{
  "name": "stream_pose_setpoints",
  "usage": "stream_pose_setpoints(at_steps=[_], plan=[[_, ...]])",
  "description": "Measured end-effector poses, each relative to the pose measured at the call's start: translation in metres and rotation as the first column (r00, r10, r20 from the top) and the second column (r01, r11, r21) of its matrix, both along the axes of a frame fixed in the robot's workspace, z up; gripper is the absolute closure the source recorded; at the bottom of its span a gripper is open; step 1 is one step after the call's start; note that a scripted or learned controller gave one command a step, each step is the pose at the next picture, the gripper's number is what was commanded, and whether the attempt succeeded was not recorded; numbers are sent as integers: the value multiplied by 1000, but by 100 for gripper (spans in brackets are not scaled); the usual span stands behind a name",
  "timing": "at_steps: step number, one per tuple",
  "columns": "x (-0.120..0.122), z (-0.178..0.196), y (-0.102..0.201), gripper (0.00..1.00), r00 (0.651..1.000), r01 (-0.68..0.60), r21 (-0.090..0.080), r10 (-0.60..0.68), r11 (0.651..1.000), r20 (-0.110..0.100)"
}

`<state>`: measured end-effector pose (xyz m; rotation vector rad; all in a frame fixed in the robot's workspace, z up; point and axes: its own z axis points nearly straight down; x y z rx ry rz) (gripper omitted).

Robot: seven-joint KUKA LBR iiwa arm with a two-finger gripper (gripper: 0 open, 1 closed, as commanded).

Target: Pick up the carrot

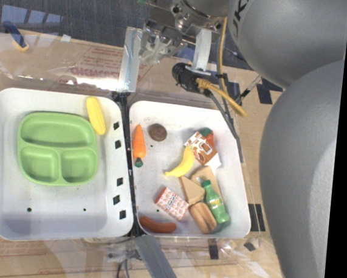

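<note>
The carrot (138, 143) is orange with a green stub at its near end. It lies along the left wall of the right bin (237, 172), toward the back. My gripper (165, 54) hangs above the back rim where the two bins meet, behind and above the carrot and well apart from it. Its two silver fingers (130, 58) stand wide apart and open, with nothing held between them.
In the right bin lie a brown cookie (157, 132), a banana (182, 163), a juice carton (200, 145), a green bottle (215, 202), a bun (201, 216), a pink box (172, 203) and a sausage (158, 225). In the left bin are a green divided plate (58, 147) and a corn cob (95, 114).
</note>
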<state>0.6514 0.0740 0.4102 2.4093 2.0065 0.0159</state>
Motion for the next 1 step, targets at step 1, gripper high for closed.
stream_pose_setpoints(at_steps=[1], plan=[[4, -112, -95, 100, 994, -109, -4, 109, 994, -25]])
